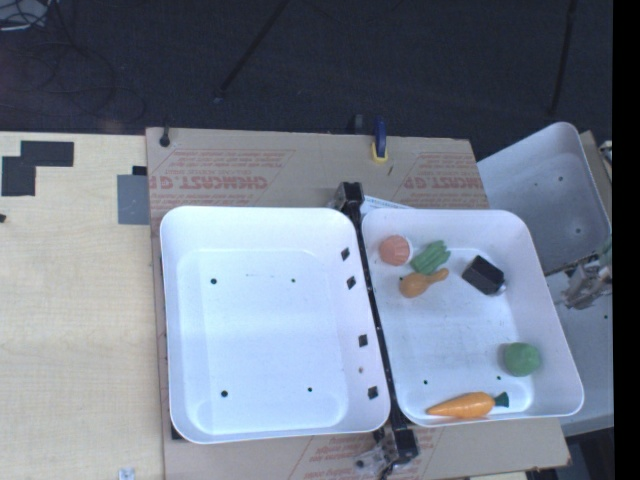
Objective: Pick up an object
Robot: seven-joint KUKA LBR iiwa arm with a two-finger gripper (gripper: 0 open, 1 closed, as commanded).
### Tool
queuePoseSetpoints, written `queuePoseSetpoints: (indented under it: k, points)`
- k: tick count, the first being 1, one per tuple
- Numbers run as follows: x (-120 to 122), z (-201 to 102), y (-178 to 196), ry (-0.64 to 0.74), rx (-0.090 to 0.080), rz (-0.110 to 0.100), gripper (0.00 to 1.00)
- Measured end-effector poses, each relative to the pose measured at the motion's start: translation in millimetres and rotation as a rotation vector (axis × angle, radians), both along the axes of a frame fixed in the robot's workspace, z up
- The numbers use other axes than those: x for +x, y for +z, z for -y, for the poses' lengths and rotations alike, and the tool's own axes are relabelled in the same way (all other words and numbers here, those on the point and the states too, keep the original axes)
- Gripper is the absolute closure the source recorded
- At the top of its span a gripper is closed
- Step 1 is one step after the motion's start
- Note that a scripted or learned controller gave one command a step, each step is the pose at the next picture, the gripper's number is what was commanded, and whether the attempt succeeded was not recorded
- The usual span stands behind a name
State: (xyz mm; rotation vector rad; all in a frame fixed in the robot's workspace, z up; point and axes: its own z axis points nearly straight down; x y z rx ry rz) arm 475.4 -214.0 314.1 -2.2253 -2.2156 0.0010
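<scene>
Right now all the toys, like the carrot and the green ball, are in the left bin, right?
Not quite. The camera view shows the toys, like the carrot and the green ball, in the right bin, not the left bin.

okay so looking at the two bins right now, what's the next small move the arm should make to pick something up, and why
Probably swing in from the right and stop above the green ball in the right bin. All the objects lie in that bin, and the ball sits nearest its right wall, apart from the carrot and the black block, so it looks easiest to reach.
</scene>
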Motion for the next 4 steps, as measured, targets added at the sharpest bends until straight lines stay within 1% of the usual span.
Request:
queuePoseSetpoints:
  k: [1, 2, 3, 4]
  points:
    - [0.0, 0.0, -2.8, -0.001, 0.001, -0.001, 1.0]
    - [0.6, -7.3, 0.2, 0.006, 0.001, 0.0, 1.0]
    - [0.2, -0.9, -8.8, 0.004, 0.0, -0.003, 1.0]
    - [0.2, -0.4, -1.7, 0.005, 0.0, 0.0, 1.0]
